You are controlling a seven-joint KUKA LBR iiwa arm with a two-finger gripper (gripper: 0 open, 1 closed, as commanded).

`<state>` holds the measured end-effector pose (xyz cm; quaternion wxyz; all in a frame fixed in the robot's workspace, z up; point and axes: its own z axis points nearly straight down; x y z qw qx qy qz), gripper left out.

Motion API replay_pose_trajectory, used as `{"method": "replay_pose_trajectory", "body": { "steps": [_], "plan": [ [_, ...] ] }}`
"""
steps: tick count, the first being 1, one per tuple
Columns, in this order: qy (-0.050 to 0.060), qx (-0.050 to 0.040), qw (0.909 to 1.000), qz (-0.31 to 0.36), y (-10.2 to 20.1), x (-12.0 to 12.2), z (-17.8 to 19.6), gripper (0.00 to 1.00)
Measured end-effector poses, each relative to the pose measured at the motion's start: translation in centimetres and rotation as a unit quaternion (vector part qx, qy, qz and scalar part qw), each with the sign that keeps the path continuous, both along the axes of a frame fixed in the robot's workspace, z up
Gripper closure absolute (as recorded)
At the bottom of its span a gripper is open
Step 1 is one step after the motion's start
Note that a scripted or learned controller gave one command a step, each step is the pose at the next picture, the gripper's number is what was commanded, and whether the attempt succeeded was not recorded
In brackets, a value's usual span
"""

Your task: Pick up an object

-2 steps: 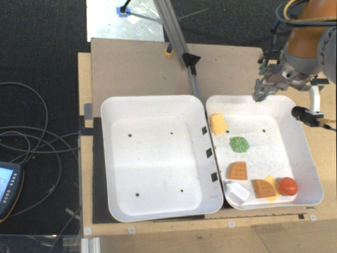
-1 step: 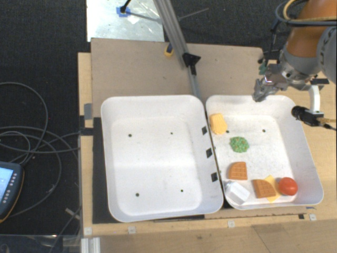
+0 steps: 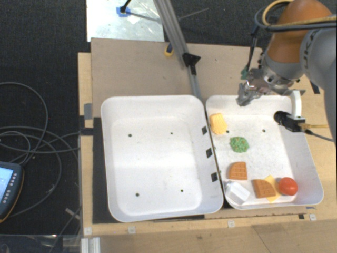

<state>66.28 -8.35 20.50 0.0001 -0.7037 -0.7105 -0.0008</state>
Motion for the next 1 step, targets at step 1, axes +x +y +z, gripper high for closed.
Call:
{"method": "replay_pose_trajectory", "body": {
  "steps": [1],
  "plan": [
    [0.000,0.0005,1.0000,0.000,4.29,-1.85,0.74,1.00]
  ]
}}
